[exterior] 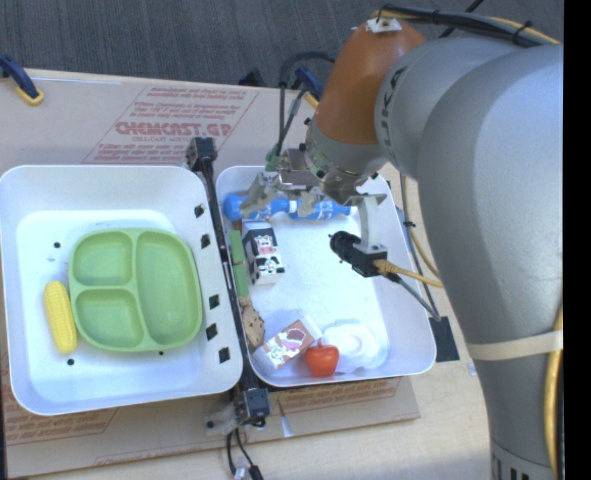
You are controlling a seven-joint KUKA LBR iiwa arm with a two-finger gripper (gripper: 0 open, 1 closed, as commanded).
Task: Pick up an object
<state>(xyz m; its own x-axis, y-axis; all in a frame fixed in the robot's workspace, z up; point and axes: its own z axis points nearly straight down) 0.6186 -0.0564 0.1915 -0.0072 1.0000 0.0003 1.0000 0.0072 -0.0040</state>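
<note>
Red print is carried by the brown cardboard sheet (155,128) under the bins; "CHEMCAST GP" is read there in large letters; the smaller lines around it are too fine to be read; print on the small cartons cannot be made out.

matt green plastic tray (135,290), glossy white bins (15,298).

Cardboard-topped bench (125,128) bearing two white bins (20,268).

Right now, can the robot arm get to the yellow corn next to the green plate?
Probably yes. The corn lies uncovered in the left bin, beside the green plate, with nothing on top. The gripper hovers over the right bin.
</note>
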